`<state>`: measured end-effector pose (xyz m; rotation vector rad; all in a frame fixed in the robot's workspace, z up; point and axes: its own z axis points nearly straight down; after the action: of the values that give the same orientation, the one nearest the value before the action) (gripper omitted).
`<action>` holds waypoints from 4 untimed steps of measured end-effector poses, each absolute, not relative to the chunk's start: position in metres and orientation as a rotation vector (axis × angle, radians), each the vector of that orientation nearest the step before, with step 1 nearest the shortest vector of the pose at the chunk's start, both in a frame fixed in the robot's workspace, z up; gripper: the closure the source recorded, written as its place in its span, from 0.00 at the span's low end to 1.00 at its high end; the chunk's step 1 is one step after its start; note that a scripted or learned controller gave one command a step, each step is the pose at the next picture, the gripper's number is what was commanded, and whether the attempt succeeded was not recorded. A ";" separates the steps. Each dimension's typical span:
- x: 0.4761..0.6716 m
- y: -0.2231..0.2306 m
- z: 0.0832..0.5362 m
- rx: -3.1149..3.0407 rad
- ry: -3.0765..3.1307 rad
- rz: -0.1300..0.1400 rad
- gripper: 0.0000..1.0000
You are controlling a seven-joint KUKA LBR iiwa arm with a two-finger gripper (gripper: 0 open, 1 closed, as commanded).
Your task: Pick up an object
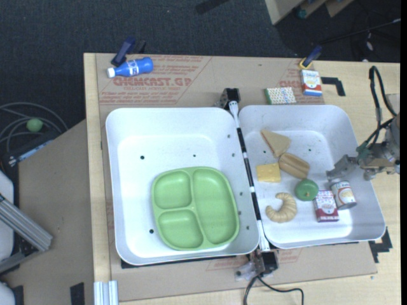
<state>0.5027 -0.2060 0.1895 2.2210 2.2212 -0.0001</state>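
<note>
White bins: left bin carries a green divided plate; right bin carries the food.
Gripper: at 3 o'clock of the right bin, above its edge; fingers' state I cannot tell.
Objects: cheese wedge, bread roll, yellow block, green apple, croissant, red carton, can just beside the carton.

Even, diffuse overhead light falls across the bench, leaving the two white bins bright and nearly washed out, their inner walls showing only faint grey shading. The green tray casts a soft, narrow shadow. The dark floor beyond sits underexposed. Focus is soft throughout, with visible grain and blurred small print on packaging.
</note>
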 end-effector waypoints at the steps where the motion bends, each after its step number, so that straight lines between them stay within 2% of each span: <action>1: 0.506 -0.160 0.088 2.213 2.226 0.014 0.00; 2: 0.537 -0.134 0.085 2.219 2.222 0.002 0.00; 3: 0.516 -0.111 0.084 2.222 2.224 -0.001 0.00; 4: 0.516 -0.112 0.094 2.223 2.221 0.000 1.00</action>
<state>0.5164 -0.1116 0.0942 2.2228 2.2207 -0.0003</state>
